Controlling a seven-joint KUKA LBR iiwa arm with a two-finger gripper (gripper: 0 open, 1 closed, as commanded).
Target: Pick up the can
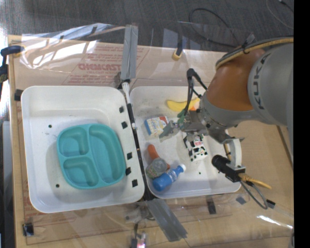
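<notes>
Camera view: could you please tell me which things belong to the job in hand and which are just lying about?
Job: gripper; grey round item, possibly the can, too unclear to confirm.
Lying about: banana; small carton; blue bottle; black-and-white item; teal divided tray, left bin.

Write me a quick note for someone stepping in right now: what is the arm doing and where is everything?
Gripper: low in the right bin, whether open or shut can't be told; nothing visibly held.
No object there reads clearly as the can. In that bin: banana, small carton, black-and-white cow-patterned item, blue bottle, orange-tipped item.
Left bin: teal divided tray.
Done: nothing lifted.
Left: find the can, grasp and lift it.
</notes>
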